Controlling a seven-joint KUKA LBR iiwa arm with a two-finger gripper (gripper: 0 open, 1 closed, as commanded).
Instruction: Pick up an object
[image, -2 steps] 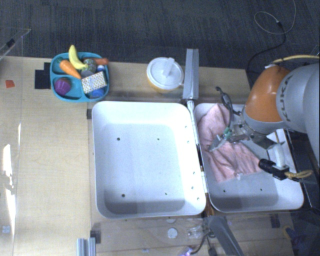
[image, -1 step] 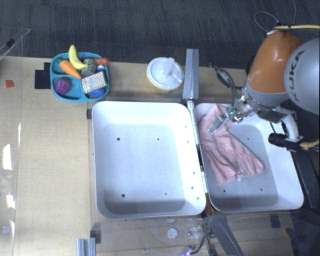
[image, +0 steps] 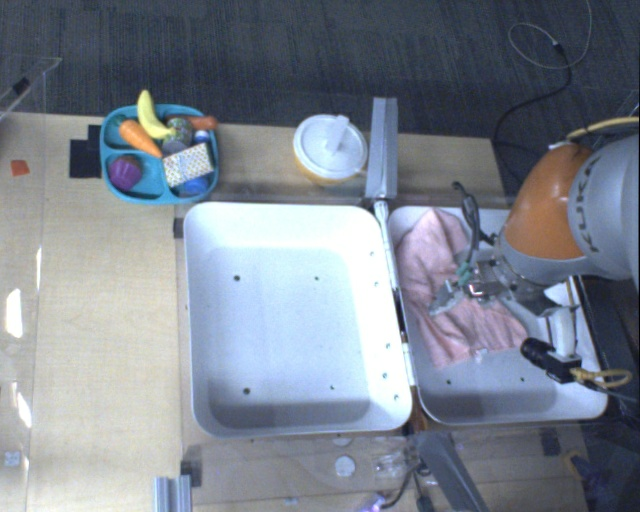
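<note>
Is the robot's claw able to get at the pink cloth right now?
Probably yes. The claw hangs right over the pink cloth, which lies spread in the right bin with nothing on top of it, so the way down looks free.

Soft, crumpled pink cloth (image: 445, 290) lies in a smooth white plastic bin (image: 520, 395).

A pale pink crumpled cloth (image: 447, 290) lies in the white right-hand plastic bin (image: 510, 400). At eleven o'clock, a blue divided tray (image: 112, 183) holds a yellow banana (image: 150, 116), an orange carrot (image: 139, 138) and a purple round piece (image: 125, 172).
</note>
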